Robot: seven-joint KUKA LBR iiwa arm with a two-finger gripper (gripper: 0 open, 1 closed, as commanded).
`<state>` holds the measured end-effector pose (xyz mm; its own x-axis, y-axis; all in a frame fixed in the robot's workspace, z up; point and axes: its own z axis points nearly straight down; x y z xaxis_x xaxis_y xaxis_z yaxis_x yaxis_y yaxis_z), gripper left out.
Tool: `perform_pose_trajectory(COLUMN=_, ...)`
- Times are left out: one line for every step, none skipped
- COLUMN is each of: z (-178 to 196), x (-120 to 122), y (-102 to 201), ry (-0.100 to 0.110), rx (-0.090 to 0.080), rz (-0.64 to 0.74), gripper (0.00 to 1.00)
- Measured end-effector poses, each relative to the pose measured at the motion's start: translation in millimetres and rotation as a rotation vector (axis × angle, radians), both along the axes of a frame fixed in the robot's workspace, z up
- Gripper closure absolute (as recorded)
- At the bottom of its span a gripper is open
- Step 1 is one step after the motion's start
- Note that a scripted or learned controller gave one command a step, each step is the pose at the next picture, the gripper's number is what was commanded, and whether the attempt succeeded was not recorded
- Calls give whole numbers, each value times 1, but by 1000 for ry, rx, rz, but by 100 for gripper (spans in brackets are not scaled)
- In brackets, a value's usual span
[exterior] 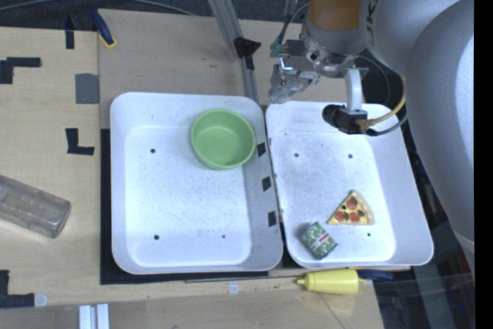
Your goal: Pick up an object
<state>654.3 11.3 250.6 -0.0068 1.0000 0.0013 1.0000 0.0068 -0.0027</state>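
Gripper (286, 82) hung at upper centre of the frame, above the far rim between both bins; whether its fingers were open could not be told. Lower right lay a pizza slice (352, 210) beside a green packet (317, 239); left bin (135, 189) held a green bowl (223, 138).

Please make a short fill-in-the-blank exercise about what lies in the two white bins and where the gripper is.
1. The green bowl sits in the ____ bin.
2. The pizza slice toy lies in the right bin, beside a small ____ can.
3. The yellow bottle lies ____ the bins, on the bench.
4. The gripper hangs above the bins' ____ edge.

Missing words: left; green; outside; far
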Motion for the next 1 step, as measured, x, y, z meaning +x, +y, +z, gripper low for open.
perform_pose_trajectory(z=-3, x=-3, y=45, ry=-1, rx=-1, rz=-1, gripper=100)
